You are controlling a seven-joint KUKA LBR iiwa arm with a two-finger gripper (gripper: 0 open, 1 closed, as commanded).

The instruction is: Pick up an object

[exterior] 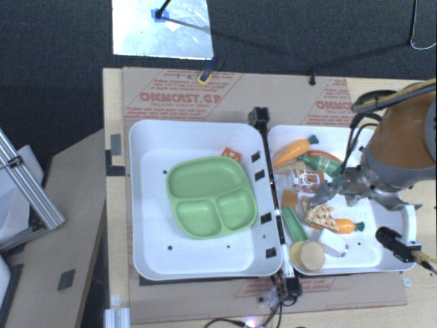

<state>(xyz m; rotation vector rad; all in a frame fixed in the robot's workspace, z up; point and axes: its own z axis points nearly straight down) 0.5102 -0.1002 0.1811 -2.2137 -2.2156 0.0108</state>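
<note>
The right bin holds a heap of toy foods. An orange carrot lies at its far left, with a green bottle beside it. A small white and red carton sits below them. A pizza slice and a small carrot lie mid-bin. A green cucumber lies along the left wall, and a tan round piece rests at the near corner. My gripper hangs low over the heap, just above the pizza slice and right of the carton.
The left bin bears a green divided plate and a small red block behind it. Black clips mark the wall between the bins. The arm's orange band looms over the right bin's far right side.
</note>
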